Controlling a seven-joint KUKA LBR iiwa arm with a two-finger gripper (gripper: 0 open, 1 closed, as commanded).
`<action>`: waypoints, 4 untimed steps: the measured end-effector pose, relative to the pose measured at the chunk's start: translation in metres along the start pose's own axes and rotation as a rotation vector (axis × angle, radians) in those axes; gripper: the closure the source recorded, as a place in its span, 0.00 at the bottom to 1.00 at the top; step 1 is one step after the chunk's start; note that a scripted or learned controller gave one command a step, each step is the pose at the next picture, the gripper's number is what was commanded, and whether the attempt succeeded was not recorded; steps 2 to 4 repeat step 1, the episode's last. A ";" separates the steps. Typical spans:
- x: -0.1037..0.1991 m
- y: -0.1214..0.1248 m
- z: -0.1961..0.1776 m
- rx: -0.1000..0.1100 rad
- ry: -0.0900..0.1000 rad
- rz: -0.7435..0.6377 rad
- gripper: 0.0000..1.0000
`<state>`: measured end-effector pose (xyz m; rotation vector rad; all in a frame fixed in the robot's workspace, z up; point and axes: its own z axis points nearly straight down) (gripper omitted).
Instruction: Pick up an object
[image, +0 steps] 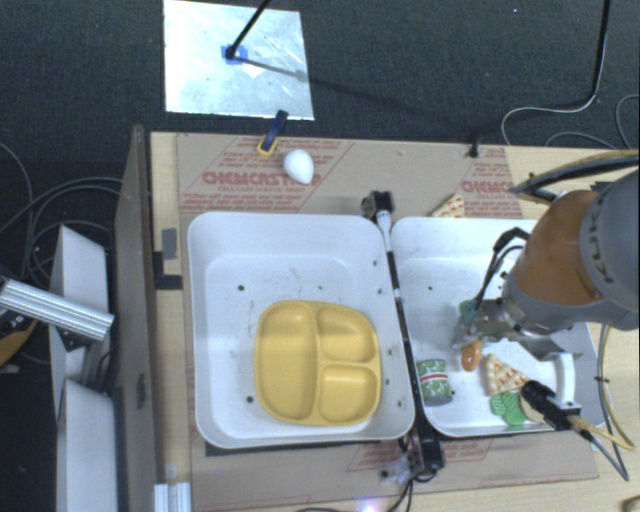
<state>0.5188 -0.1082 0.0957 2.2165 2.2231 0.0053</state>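
Camera view looks down on the two white bins side by side: the left bin (215, 300) carries a yellow divided plate (318, 362), and the right bin (430, 250) carries the small things the task could draw on. Over the right bin leans the arm (575, 265), its orange band and grey wrist coming in from the right and tipping down and leftward toward the bin's middle.

At its lower end sits the gripper (476, 325), low over the bin floor. Whether it is apart or closed cannot be told from this slant, and nothing is seen clamped in it.

What matters for the coming move is this: the nearest candidate, a small orange piece (469, 354), lies just below the gripper in the picture, toward the bench's near edge, very close or perhaps touching. Its long axis seems to run roughly up and down the picture, though it is too small to be sure.

Beside it to the right lies a tan wedge like a pizza slice (503, 376), and past that a green item (508, 408) near the bin's front wall. A small green-and-white cup (433, 381) stands at the bin's left wall, farther from the gripper.

My judgement is that the orange piece calls for the shortest shift, a small move toward the near edge.
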 end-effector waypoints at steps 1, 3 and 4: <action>0.065 0.076 -0.143 -0.018 0.000 -0.011 1.00; 0.065 0.076 -0.143 -0.018 0.000 -0.011 1.00; 0.065 0.076 -0.143 -0.018 0.000 -0.011 1.00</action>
